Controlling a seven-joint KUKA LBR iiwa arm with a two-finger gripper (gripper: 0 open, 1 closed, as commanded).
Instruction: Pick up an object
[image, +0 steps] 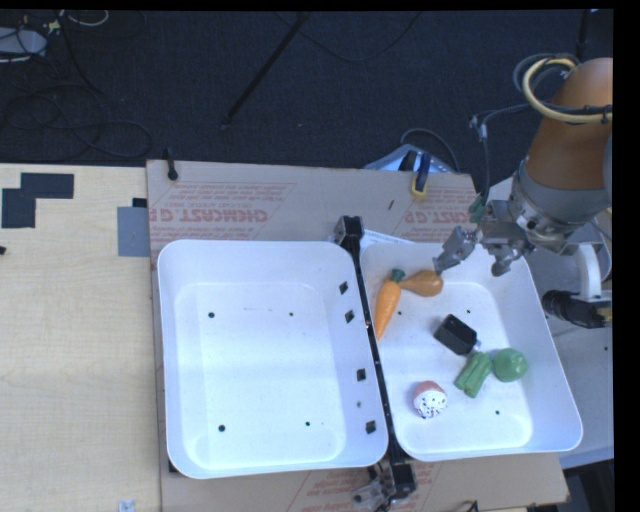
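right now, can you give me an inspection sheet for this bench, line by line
surface: two white bins side by side on cardboard; left bin, right bin.
job's things: all in the right bin: toy carrot, orange-brown piece touching the carrot's top end, black block, green piece next to a green ball, white and red ball.
clutter: blue and yellow item on the cardboard behind the right bin.
grippers: tool open over the right bin's far edge, near the orange-brown piece, nothing between its fingers.
cables: yellow loop on the arm; black cables on the dark floor.
surroundings: wooden bench top at left.
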